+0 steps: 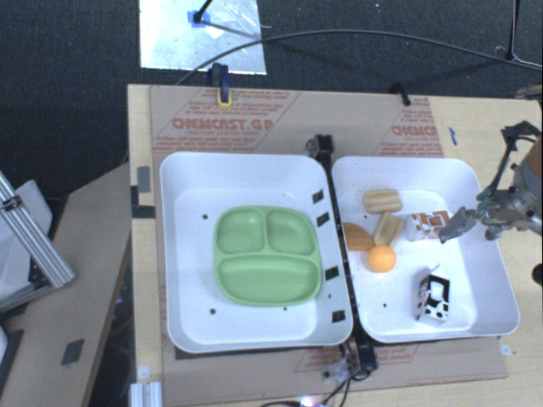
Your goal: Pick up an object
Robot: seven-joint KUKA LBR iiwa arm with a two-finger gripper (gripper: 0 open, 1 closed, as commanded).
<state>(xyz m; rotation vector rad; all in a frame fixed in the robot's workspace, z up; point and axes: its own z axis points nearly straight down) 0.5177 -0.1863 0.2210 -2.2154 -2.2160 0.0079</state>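
We log the right bin [488,253] as landmark. Inside it: an orange ball [382,259] near its left wall, a bread roll [382,200] above that, a tan stick [388,227] between them, a red-white carton [427,224], a black-white carton [433,298]. The claw [452,227] hangs over its right half beside the red-white carton; its grip we cannot tell. Left of it, a green tray [268,255].

Grey metal pincer [456,225] with dark fingertips (thin cable looped above), orange patch behind.
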